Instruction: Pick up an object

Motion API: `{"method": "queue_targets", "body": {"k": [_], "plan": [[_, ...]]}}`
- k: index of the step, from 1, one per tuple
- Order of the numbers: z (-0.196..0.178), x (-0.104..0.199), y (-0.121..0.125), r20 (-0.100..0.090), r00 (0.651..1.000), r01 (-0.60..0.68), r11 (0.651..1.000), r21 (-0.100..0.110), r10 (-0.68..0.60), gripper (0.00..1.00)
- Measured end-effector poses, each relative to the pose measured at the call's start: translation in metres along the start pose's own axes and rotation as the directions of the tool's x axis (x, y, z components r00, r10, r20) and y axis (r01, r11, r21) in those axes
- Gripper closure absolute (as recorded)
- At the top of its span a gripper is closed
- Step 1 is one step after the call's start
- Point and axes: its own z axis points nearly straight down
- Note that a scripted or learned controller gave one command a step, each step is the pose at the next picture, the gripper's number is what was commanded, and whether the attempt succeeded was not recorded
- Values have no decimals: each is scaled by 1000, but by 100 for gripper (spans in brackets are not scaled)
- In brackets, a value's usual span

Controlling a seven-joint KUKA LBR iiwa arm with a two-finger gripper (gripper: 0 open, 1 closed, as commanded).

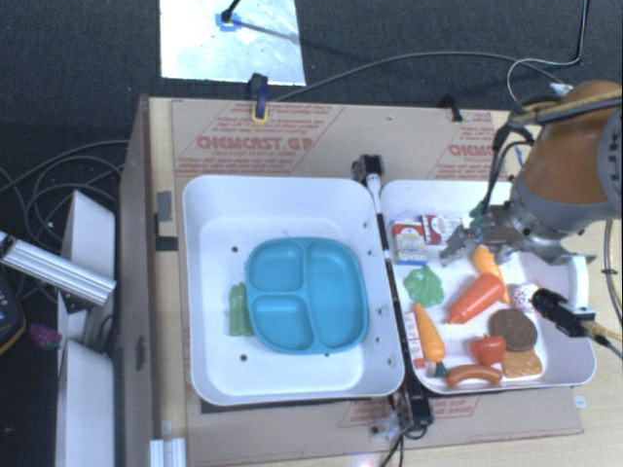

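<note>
- Camera view: gripper [474, 244] sits low in the right bin [582, 363], above the toy food.
- Small orange piece [484, 260] lies just beneath it; whether the pincer grasps anything cannot be told.
- Blue divided plate [305, 294] fills the left bin [209, 290].

Colours in two white bins [209, 290]
Blue divided plate [306, 294], green piece [238, 310], orange carrots [427, 331], red sausage [473, 377], brown patty [513, 329], red-and-white carton [409, 238].
</note>
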Motion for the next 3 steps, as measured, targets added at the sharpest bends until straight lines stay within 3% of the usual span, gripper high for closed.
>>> {"method": "queue_targets", "body": {"k": [1,2,3], "plan": [[113,0,-19,0,1000,-1,1000,0,1,0],[113,2,-57,0,1000,-2,1000,1,2,0],[102,3,-55,-2,1000,0,1000,-3,0,100]]}}
